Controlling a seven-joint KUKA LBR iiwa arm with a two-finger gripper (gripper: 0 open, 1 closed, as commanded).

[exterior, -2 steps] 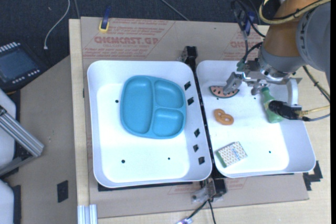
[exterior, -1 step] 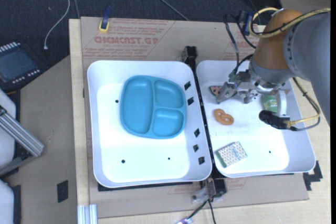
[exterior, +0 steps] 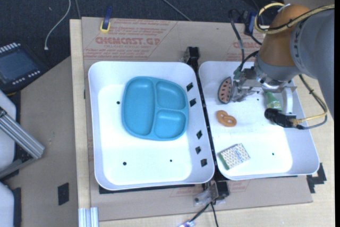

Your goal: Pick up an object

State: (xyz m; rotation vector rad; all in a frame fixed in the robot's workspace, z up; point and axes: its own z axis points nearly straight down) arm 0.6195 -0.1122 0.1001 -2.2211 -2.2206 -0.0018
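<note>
Arm low over the right bin [exterior: 297, 159], gripper [exterior: 241, 87] at its far end.
Gripper sits just right of the watermelon slice [exterior: 225, 90]; finger spread cannot be told. Pretzel [exterior: 226, 119] lies near of the slice, apart from it. Patterned sponge [exterior: 234, 156] nearer still, by the front rim. Green item [exterior: 273, 99] right of the slice, partly under the arm. Blue divided plate [exterior: 154, 108] in the left bin [exterior: 106, 162].

We find the grey arm [exterior: 313, 34] entering from the right, its orange band [exterior: 279, 42] directly above the wrist. The gripper [exterior: 241, 89] hangs below that wrist, pointing downward; finger state indeterminate.
</note>
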